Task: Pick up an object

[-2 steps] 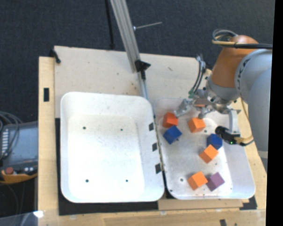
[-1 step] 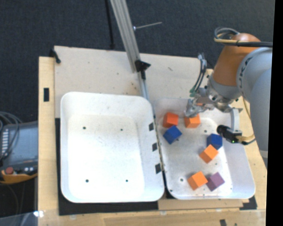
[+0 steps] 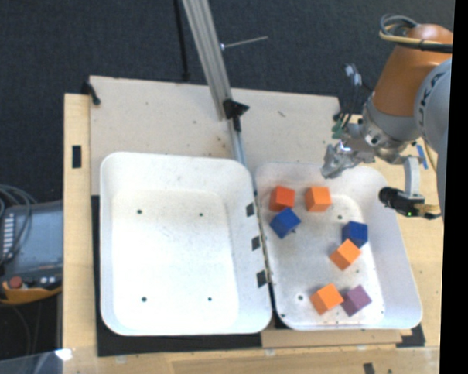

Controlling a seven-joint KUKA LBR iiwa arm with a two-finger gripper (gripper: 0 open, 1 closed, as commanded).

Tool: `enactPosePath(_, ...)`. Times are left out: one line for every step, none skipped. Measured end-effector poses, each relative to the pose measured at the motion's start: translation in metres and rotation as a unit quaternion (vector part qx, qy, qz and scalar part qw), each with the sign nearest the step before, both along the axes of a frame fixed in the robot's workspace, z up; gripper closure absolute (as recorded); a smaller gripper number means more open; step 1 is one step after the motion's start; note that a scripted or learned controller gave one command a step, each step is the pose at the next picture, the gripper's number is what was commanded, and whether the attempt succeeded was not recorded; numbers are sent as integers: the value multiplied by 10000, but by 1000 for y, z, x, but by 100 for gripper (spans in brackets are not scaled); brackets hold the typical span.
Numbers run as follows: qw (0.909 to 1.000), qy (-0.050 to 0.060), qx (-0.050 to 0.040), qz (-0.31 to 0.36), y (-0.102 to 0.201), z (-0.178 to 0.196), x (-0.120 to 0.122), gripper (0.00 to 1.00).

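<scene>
Claw (image 3: 337,161) hovering over right bin's (image 3: 398,251) far rim, finger state unclear; orange cube (image 3: 319,198) lying just below claw, blue cube (image 3: 285,222) lower-left.

Wooden bench (image 3: 156,109) on dark carpet (image 3: 70,28)

Seven small cubes crowd the right white plastic bin (image 3: 392,298), leaving narrow gaps between them; a slanted grey metal rail (image 3: 212,61) crosses above the bench's far edge.
</scene>
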State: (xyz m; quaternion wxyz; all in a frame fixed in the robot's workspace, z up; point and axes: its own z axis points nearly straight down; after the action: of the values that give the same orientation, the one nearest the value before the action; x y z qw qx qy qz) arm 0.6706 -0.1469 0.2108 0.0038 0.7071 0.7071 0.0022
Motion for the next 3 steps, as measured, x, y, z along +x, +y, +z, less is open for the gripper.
enactPosePath(10000,3,2,13,-2,50,1,100)
enactPosePath(10000,47,8,23,46,38,-11,100)
enactPosePath(10000,48,15,31,104,30,-29,100)
